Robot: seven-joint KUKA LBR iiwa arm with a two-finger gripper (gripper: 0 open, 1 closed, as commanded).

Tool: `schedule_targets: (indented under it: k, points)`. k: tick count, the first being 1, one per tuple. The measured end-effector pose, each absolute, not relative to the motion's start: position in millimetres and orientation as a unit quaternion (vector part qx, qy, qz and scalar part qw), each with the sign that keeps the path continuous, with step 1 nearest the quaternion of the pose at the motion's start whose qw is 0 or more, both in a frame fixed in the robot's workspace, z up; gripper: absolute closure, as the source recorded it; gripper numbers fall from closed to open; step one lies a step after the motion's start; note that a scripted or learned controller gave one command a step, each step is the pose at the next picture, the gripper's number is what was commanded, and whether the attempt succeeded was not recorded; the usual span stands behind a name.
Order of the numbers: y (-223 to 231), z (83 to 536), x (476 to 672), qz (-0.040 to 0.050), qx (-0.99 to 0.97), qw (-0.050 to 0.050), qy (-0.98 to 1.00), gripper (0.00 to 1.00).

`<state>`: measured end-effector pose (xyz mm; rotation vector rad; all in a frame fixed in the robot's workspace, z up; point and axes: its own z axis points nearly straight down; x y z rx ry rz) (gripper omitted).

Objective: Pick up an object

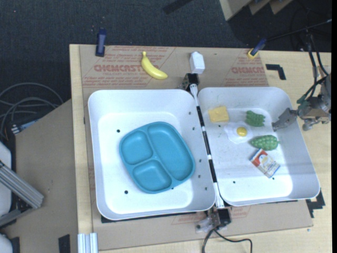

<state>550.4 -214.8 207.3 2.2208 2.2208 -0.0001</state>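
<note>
1. The claw (287, 119) sits at the right edge of the right bin (295, 186); it's small and grey against the bin wall, so I honestly can't tell whether it's clenched or released; nothing visibly sits in it.
2. Closest thing to the claw is the dark green toy (255, 118), just to its left and about level with it; they look apart, not touching.
3. Below that is a lighter green bumpy toy (264, 142), lower-left of the claw; under it lies a small red and white packet (265, 162), tilted.
4. Further left there's a yellow sponge-like block (218, 114) near the divider; between it and the green toys sits a fried egg toy (239, 133), white with a yellow yolk.
5. The left bin (105, 141) holds a blue divided plate (156, 156) with three compartments, well apart from the claw.
6. A toy banana (152, 67) lies outside the bins on the cardboard covering the worktop (89, 223), up behind the left bin.
</note>
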Motion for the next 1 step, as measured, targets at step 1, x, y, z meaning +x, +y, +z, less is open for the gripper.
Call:
schedule_targets:
  k: [1]
  points:
    - [-179.0,97.1,545.6,-0.0006,0.707,-0.002,0.707,0.00]
